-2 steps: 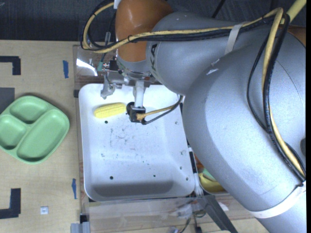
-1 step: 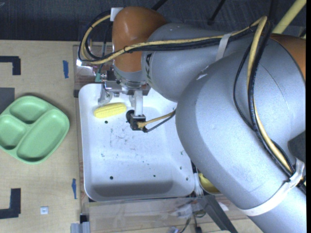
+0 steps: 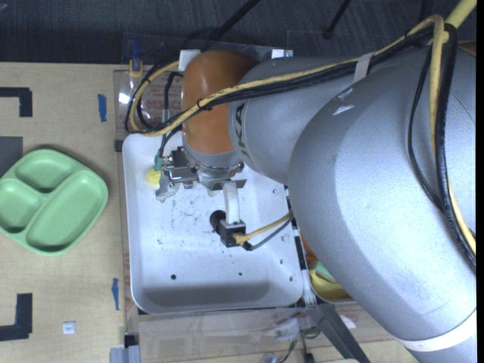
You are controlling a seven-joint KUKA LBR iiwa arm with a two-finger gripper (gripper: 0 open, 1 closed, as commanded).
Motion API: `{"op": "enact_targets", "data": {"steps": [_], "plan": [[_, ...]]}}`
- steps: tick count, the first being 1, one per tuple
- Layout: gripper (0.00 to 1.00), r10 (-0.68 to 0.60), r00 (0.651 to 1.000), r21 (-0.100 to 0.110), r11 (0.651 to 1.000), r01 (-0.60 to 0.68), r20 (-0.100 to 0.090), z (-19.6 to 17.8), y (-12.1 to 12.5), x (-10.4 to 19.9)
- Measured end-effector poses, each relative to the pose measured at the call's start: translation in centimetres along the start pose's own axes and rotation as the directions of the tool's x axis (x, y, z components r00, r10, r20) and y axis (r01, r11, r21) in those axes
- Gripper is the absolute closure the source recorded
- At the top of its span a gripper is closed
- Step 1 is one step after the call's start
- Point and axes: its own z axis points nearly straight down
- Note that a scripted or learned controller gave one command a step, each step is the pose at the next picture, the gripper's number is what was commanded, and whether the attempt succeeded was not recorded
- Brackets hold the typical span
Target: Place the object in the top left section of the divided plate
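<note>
The green divided plate [image 3: 51,200] lies on the wooden bench left of the left white bin [image 3: 219,290], with its top left section at the upper left of the plate. A small yellow object [image 3: 153,176] rests in the bin near its upper left corner. My gripper [image 3: 198,195] hangs low over the upper middle of this bin, under the orange band of the arm. The yellow object is just off the gripper's left side; I cannot tell whether they touch. The gripper is well to the right of the plate.
The grey arm [image 3: 363,180] covers the right half of the view and most of the right bin. Yellow and green items [image 3: 327,277] peek out under it. A black part with yellow cables [image 3: 229,231] hangs over the bin's middle. Black and blue marks dot the bench.
</note>
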Motion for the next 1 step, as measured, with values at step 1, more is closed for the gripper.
{"op": "enact_targets", "data": {"steps": [1], "plan": [[0.0,-0.109,0.994,-0.004,0.994,0.109,0.001,-1.95,7.09,-0.77]]}}
